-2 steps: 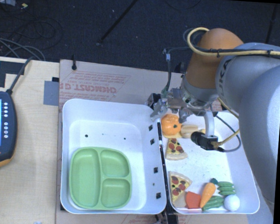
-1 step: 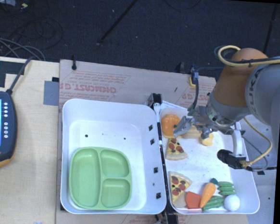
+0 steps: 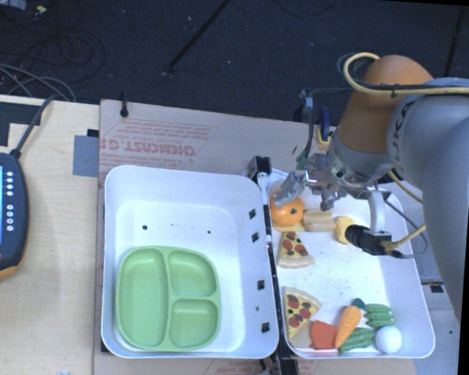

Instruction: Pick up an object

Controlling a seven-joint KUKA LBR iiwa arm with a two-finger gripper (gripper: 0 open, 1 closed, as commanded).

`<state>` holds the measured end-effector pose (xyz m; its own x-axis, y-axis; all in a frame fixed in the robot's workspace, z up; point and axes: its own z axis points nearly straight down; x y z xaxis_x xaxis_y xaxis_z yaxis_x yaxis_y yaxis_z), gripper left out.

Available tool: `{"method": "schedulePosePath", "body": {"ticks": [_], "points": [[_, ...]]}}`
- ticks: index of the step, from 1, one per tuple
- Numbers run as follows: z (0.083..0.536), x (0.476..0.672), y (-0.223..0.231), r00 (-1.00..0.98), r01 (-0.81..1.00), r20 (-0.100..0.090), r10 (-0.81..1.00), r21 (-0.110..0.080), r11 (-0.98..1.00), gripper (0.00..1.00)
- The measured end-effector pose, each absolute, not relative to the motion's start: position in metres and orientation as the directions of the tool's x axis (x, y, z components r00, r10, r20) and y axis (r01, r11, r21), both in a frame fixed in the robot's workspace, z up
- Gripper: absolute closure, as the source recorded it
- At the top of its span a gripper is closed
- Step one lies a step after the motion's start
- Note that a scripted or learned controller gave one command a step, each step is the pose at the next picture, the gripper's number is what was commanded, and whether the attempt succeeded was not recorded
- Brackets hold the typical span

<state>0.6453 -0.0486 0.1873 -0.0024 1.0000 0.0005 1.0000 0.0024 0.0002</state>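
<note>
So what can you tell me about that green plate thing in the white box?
The green plate looks like smooth plastic, pale green, with rounded corners. Raised ridges split it into three compartments: one long one on the left and two smaller ones on the right. It lies flat, right side up, in the left bin, toward the near edge, filling much of the floor. Only the bin touches it, and the toy food sits in the other bin.

From my seat the feed looks evenly lit from overhead, and the two white bins (image 3: pixel 185 195) come through bright, nearly washed out, with only soft shadows along their walls. The floor (image 3: pixel 189 42) beyond the bench sinks into darkness. I see mild softness and grain throughout, and the near arm (image 3: pixel 439 158) looks slightly blurred.
</note>
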Motion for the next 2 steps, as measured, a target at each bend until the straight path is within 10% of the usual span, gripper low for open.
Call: {"method": "schedulePosePath", "body": {"ticks": [1, 2], "points": [[0.154, 0.514, -0.107, 0.009, 1.0, 0.001, 1.0, -0.015, -0.009, 0.0], [0.119, 0.562, -0.212, 0.006, 1.0, -0.005, 1.0, -0.002, -0.006, 0.0]]}}
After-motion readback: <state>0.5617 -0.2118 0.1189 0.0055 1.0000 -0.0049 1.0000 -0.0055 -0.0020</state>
